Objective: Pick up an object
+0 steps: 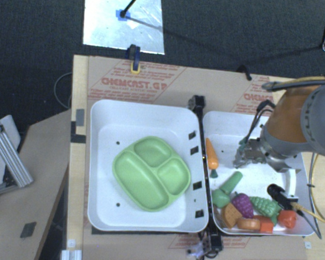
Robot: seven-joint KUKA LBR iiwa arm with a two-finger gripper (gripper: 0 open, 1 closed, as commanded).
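Fingers first: whether they stood wide or narrow could not be told, since the gripper (pixel 245 157) was seen from above as one dark cluster under the grey wrist, hanging over bare white floor in the right bin (pixel 230 119). Nothing showed in its grasp.

The things to be picked lay close by in that bin. An orange carrot (pixel 211 153) lay just to the gripper's left, against the wall shared with the left bin (pixel 147 110). A green cucumber-like piece (pixel 229 184) lay just below, and past it was a crowded heap along the near wall: purple grapes (pixel 243 204), a knobbly green piece (pixel 265 206), a brown slice (pixel 231 215) and a red tomato (pixel 287 219).

Several risks stood out. A straight descent would likely have closed on nothing, as the gripper was over open floor between the carrot and the green piece. The carrot hugged the wall, so one side of a grasp might have had no room and struck the rim. The heap was packed tightly, so a grasp there could have wedged between neighbours, nudged them apart or lifted two at once, and the rounded pieces looked apt to squirt free. The green divided plate (pixel 151 173) in the left bin lay flat and broad, a poor fit for a two-finger pinch.
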